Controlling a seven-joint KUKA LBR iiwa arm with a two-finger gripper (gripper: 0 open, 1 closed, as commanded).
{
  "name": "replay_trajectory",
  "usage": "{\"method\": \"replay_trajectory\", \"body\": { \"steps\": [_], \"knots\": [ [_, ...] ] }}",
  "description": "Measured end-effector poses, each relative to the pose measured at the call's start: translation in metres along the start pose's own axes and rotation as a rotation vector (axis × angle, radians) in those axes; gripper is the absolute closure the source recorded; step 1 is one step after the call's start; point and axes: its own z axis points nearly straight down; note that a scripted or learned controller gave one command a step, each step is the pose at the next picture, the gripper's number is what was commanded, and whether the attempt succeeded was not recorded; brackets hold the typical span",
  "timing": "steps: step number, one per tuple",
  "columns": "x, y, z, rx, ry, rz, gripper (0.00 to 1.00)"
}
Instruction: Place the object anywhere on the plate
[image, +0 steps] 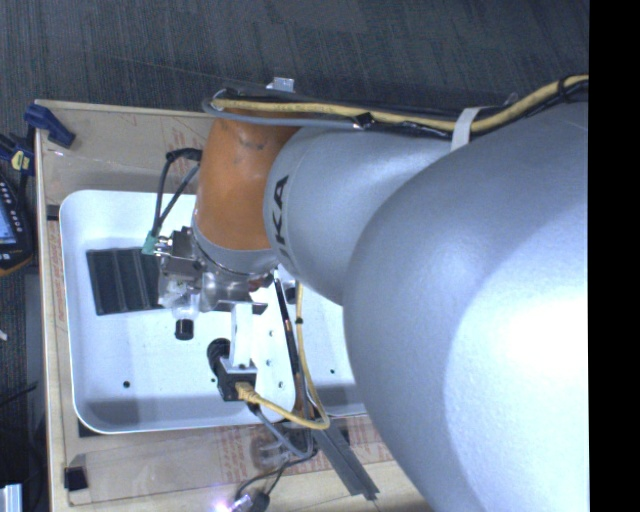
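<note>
A dark ribbed rectangular piece (120, 280) lies flat in the left part of the left white bin (110, 400). My gripper (183, 300) hangs just right of it, over the bin's middle, its metal body touching or overlapping the piece's right edge in this view. The orange band (235, 190) and the grey wrist rise above it. I cannot make out anything held under the gripper. The arm's bulk hides the right part of this bin and everything beyond it.
The grey arm (450, 300) covers the right half of the view. A yellow cable (290, 415) loops down by the wrist over the bin's front rim. Bare white floor of the bin shows at the front left. The wooden bench edge (150, 470) runs along the front.
</note>
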Motion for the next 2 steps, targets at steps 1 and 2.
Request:
{"method": "replay_trajectory", "body": {
  "steps": [1, 2],
  "knots": [
    [0.056, -0.032, 0.058, 0.000, -0.002, 0.174, 1.00],
    [0.032, -0.006, 0.031, -0.001, 0.001, 0.214, 1.00]
  ]
}}
